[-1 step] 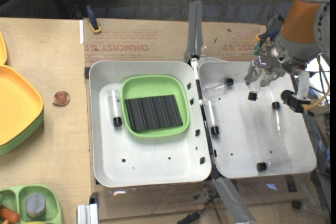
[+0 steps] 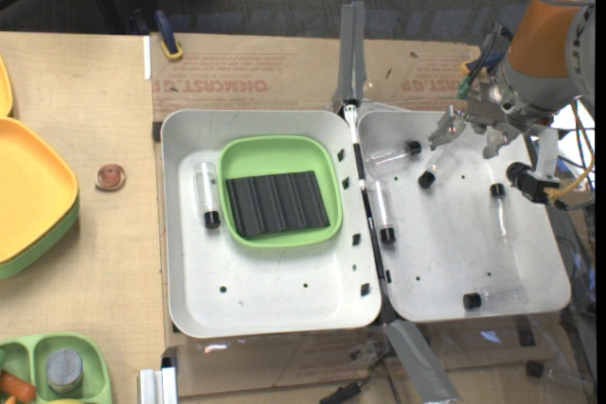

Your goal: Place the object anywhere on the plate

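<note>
So far we judge the task barely begun: the green plate (image 2: 279, 158) sits in the left bin (image 2: 189, 289) with a dark ribbed mat (image 2: 280, 203) on it, and none of the clear vials rests on the plate. One vial (image 2: 205, 194) lies in the left bin just beside the plate's left rim, black cap toward us. The others lie in the right bin (image 2: 530, 298): one (image 2: 382, 213) against its left wall, one (image 2: 393, 152) near the back, a dark cap (image 2: 427, 178) beside it, another vial (image 2: 499, 206) further right, and one (image 2: 479, 299) at the front edge. We see the tool (image 2: 471, 135) hovering over the back of the right bin with its two fingers spread apart and nothing between them, so a pick and the carry across are both left to do. Which vial the program means to take we cannot tell. The vials look like smooth transparent plastic cylinders, likely to roll and hard to see against the glossy white bin floor. The plate is a rounded-square, matte plastic dish with a raised rim; its mat is dark and grooved. The worktop (image 2: 85, 298) around the bins is pale wood and brown cardboard.
</note>
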You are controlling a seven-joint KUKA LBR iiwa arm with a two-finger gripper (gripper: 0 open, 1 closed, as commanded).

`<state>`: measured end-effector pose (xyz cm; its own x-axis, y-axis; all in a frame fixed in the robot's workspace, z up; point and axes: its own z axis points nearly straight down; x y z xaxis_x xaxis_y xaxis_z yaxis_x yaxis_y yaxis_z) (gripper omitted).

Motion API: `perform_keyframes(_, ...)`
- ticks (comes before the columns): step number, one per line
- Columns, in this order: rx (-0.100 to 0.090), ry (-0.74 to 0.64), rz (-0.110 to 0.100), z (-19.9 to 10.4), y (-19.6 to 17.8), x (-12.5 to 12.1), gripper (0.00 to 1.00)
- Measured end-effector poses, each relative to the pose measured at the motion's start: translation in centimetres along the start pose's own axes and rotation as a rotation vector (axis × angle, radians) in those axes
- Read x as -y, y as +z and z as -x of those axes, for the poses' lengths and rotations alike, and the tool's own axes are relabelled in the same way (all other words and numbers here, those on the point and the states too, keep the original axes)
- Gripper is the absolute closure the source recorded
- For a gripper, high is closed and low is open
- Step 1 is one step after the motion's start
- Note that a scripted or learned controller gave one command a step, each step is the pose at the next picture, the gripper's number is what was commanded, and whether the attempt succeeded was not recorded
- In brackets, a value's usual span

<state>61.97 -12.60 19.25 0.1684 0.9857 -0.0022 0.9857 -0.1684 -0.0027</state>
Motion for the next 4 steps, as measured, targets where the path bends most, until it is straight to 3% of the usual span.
perform_keyframes(1,-0.001,0.033,0.0,0.2,0.7,3.1,0.0)
perform_keyframes(2,-0.002,0.14,0.0,4.7,-0.4,8.7,0.0)
perform_keyframes(3,-0.001,0.221,0.0,8.3,-4.5,8.7,0.0)
perform_keyframes(4,-0.002,0.304,-0.002,9.7,-3.7,12.8,0.0)
